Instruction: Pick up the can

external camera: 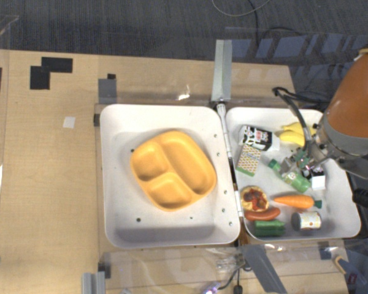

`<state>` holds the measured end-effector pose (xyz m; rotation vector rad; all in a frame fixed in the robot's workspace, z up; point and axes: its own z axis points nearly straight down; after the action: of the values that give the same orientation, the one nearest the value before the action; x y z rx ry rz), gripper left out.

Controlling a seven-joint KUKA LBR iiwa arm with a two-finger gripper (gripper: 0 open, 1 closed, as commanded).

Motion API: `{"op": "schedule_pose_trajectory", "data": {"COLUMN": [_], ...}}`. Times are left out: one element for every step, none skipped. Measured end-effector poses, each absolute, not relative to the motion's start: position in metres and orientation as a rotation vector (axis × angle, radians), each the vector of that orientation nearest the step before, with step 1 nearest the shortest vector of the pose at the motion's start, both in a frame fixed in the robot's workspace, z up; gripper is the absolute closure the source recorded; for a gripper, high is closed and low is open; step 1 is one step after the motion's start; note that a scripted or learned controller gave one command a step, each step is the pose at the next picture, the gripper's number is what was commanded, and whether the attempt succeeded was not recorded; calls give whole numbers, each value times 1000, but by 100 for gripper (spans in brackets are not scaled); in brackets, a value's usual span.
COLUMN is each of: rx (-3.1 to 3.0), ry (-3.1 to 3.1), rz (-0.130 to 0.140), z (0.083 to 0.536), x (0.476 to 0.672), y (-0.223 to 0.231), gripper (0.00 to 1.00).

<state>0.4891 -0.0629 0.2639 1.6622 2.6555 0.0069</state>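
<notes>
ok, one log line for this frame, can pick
task: pick can | can: on its side, right bin front corner, ungrasped | end effector: over green bottle, apart from can | left bin: yellow tray

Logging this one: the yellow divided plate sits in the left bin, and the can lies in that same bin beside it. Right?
Not quite. The yellow divided plate does sit in the left bin, but the can lies in the right bin, near its front edge, just below the carrot. The camera view shows this.
</notes>
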Motion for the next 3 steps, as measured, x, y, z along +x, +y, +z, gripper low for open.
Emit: {"op": "schedule_pose_trajectory", "data": {"rx": [1503, 1432, 1253], "ry": [2752, 2788, 2873], "rz": [5, 8, 9], "z": [227, 280, 318], "x": [489, 488, 505], "y": [8, 57, 132], "gripper": [100, 100, 100]}}
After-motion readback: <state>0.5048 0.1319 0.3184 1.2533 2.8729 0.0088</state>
